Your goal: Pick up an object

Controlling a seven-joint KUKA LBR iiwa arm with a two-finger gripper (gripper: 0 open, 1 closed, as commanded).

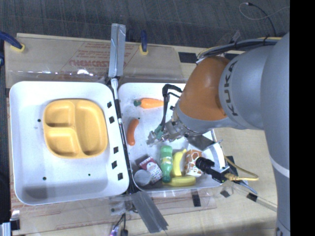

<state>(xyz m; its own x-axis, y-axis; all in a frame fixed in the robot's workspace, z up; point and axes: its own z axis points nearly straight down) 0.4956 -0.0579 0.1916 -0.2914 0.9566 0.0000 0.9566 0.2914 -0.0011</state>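
My gripper point(158, 135) hangs low in the right bin point(142, 92), just above a green bottle point(166, 162). Whether its fingers are parted I cannot make out. An orange carrot point(150, 103) lies at the bin's far side. An orange sausage-shaped piece point(132, 131) rests to the gripper's left. Near the front wall sit a yellow banana point(181, 181), a small can point(149, 170) and a brown and white packet point(192, 162). The grey arm with its orange band point(209, 95) covers the bin's right part.
The left bin point(24, 146) holds a yellow divided plate point(75, 127). A metal clamp bar point(116, 50) stands up at the back between the bins. Black and yellow cables point(236, 173) lie at the right bin's front right corner.
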